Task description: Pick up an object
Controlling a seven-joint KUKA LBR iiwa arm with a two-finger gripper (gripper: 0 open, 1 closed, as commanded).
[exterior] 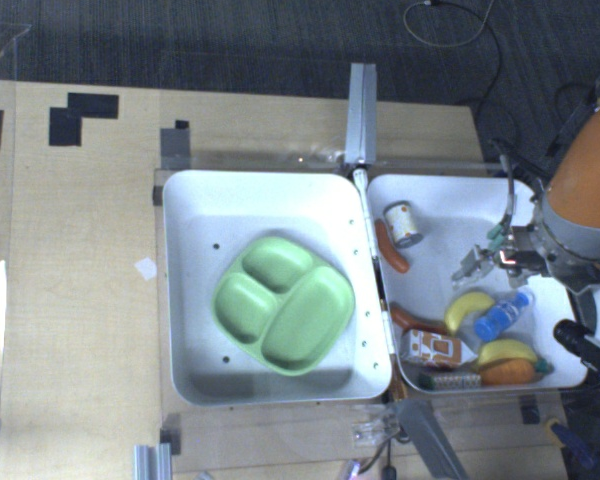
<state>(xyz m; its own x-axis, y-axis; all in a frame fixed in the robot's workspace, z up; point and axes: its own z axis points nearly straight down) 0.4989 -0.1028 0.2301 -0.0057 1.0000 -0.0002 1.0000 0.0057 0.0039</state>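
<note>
Fingers (480, 260) of the grey arm hang over the middle of the right bin (450, 190), spread apart and holding nothing; their thin metal tips point toward the left and slightly down in the camera view. The nearest candidates lie just below and to the right of them: a curved yellow banana (464, 308) and, touching it on its right, a small clear plastic bottle (502, 317) with a blue cap and blue label. The bottle's long axis runs on a slant, cap up and to the right, base down and to the left. My judgement is that the coming move turns on this offset: the fingers would need to shift a little toward the near edge of the bin and line up across that slanted axis, not along it.

Other things crowd the near wall of the same bin: a second banana (510, 351) over an orange fruit (507, 371), a printed carton (434, 347), and a reddish sausage (416, 320) lying beside it. Another sausage (391, 247) lies along the divider, with a small tin can (401, 223) near it, well apart from the fingers.

Left bin (195, 228) holds a smooth green divided plate (284, 303) with three rounded sections. Both bins are glossy white plastic on a pale wooden surface (70, 268).
</note>
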